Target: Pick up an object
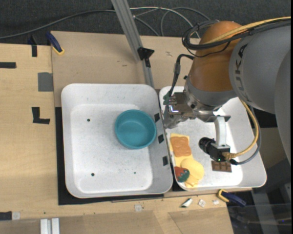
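A teal bowl (135,128) sits upright in the left bin (88,101), toward its right side. In the right bin (249,179), near its left wall, lie an orange waffle-like block (180,145), a yellow soft item (194,170) and a small red and green piece (181,174). A brown chocolate-like square (221,166) lies further right. The arm's wrist hangs over the right bin, and the gripper (172,110) sits at that bin's upper left, above the orange block. The wrist body hides its fingers.
A slanted metal pole (132,33) crosses the bench behind the bins. Cables run along the back. A black camera unit (211,147) with a green light hangs off the wrist over the right bin. Small clips lie on the bench front.
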Robot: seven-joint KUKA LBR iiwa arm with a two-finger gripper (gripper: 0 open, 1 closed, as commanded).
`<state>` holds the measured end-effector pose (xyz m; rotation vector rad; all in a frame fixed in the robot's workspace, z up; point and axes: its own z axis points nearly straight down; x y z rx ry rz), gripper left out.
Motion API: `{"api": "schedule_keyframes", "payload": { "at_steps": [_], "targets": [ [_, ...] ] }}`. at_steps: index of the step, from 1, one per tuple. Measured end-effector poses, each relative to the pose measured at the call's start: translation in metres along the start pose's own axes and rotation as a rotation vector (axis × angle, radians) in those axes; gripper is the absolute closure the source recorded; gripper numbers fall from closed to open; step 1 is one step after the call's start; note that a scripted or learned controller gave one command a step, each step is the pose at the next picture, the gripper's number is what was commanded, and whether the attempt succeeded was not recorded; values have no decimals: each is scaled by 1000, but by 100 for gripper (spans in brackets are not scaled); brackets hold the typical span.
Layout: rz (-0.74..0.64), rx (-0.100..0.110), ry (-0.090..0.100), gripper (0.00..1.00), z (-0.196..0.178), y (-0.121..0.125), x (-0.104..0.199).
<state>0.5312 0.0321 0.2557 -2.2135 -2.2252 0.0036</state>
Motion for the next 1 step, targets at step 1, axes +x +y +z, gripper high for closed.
{"api": "schedule_keyframes", "payload": {
  "at_steps": [1],
  "targets": [
    [-2, -1, 1, 100, 1, 4, 57]
  ]
}}
